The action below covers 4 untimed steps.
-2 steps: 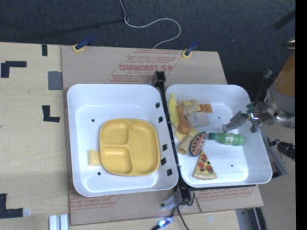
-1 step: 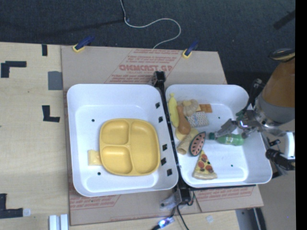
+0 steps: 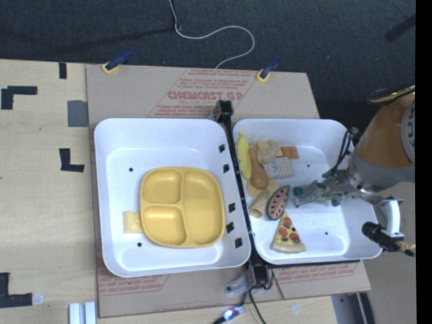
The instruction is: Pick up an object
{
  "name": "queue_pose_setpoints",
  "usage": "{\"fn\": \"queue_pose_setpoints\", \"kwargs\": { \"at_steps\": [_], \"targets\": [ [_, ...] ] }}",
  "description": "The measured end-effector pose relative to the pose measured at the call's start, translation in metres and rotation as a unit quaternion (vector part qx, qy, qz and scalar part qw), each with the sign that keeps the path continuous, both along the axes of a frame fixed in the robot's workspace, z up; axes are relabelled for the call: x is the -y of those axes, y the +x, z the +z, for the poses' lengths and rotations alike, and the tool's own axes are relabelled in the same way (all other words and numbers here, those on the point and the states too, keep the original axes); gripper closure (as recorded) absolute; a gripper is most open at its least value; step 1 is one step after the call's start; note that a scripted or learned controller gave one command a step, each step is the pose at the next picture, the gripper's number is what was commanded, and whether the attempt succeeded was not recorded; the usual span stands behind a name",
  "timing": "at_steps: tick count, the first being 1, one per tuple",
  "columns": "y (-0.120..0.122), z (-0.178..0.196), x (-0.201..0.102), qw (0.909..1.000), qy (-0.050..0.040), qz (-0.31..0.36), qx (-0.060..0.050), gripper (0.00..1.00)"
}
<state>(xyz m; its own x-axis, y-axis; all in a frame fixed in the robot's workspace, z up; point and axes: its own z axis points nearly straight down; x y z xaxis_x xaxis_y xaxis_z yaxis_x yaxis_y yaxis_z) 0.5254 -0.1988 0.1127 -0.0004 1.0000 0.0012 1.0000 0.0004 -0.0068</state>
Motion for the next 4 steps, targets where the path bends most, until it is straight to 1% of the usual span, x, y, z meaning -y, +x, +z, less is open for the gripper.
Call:
{"fn": "queue_pose_setpoints", "kwargs": {
  "at_steps": [1,2,3,4],
  "targets": [
    [0.0,-0.03,-0.001,1.0,-0.0009,0.001,0.003,0.0],
    [0.001,-0.017,0.0,1.0,-0.0018,0.001,0.004,1.0],
    [-0.005,0.026,-0.001,1.0,-0.0004,0.0,0.003,1.0],
    [-0.002,0.089,-0.002,1.0,-0.0015,0.001,0.006,1.0]
  ]
}}
